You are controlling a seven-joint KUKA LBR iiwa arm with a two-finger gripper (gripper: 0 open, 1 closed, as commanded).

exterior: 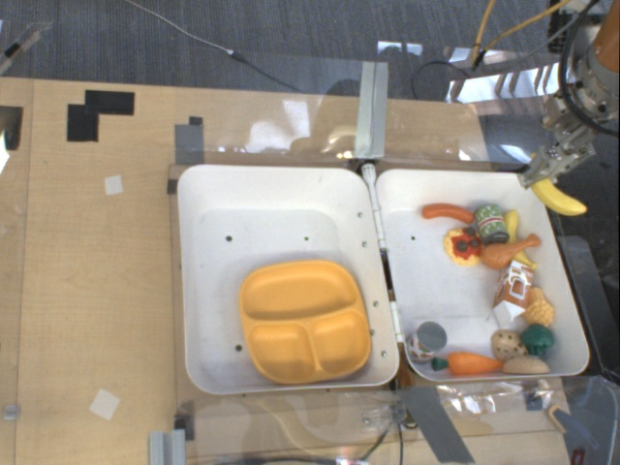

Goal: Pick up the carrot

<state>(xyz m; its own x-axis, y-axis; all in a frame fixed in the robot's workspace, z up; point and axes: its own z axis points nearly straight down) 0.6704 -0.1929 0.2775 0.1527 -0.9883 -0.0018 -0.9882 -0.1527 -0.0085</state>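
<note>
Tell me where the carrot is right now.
The carrot lies along the near edge of the right bin, between the small grey cup and the beige potato-like piece.

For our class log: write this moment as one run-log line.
gripper: above right bin's far corner, holding banana | carrot: lying at near edge, untouched | task: not done

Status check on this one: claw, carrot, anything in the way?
Claw above right bin's far right edge, yellow banana at its tip. Carrot lying at right bin's near wall, untouched. Grey cup, speckled egg crowd it.
</note>
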